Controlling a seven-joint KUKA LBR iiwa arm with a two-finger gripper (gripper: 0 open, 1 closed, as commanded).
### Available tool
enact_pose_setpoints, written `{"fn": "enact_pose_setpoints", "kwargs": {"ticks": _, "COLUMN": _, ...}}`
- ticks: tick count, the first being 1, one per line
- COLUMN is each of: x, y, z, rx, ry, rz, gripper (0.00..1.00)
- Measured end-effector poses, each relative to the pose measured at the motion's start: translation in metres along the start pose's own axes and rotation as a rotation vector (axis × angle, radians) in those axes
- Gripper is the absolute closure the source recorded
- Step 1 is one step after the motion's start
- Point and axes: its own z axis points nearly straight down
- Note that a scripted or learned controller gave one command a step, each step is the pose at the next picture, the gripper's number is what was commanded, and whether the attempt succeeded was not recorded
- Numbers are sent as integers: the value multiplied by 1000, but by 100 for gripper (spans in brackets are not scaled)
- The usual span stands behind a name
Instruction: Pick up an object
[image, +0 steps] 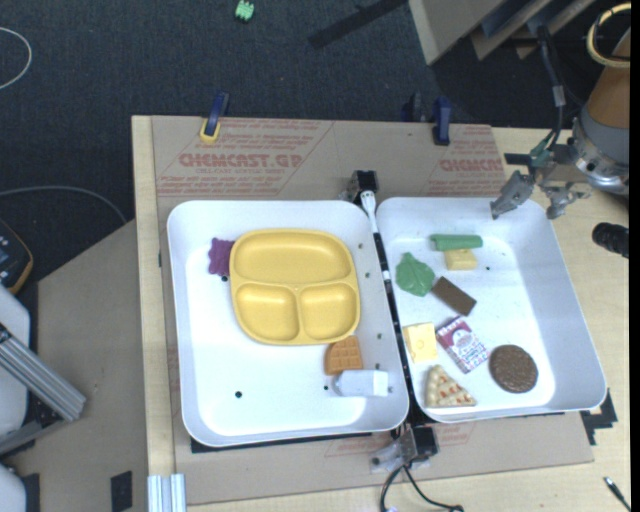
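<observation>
My gripper (527, 205) hangs over the far edge of the right bin (570, 300), open, with nothing between its fingers. Below it in that bin lie a green bar (456, 241), a small yellow block (460, 260), a green leaf (413, 273), a brown chocolate bar (454, 295), a yellow cheese square (421, 342), a red and white packet (462, 343), a round brown cookie (513, 368) and a pizza slice (447, 388). The green bar is the closest item to the gripper, a little to its left and nearer the camera.
The left bin (200, 380) holds a yellow divided plate (295, 285), a purple piece (218, 255) at the plate's left, a waffle (344, 355) and a white object (362, 382). Clamps (441, 120) sit on the board's far edge.
</observation>
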Motion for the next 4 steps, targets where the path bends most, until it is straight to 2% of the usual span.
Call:
{"fn": "enact_pose_setpoints", "kwargs": {"ticks": 1, "x": 1, "y": -2, "z": 43, "rx": 1, "ry": 1, "rz": -1, "gripper": 0}}
{"fn": "enact_pose_setpoints", "kwargs": {"ticks": 2, "x": 1, "y": -10, "z": 104, "rx": 3, "ry": 1, "rz": 0, "gripper": 0}}
{"fn": "enact_pose_setpoints", "kwargs": {"ticks": 3, "x": 1, "y": -5, "z": 117, "rx": -18, "ry": -3, "rz": -1, "gripper": 0}}
{"fn": "enact_pose_setpoints", "kwargs": {"ticks": 4, "x": 1, "y": -6, "z": 108, "rx": -15, "ry": -4, "rz": -3, "gripper": 100}}
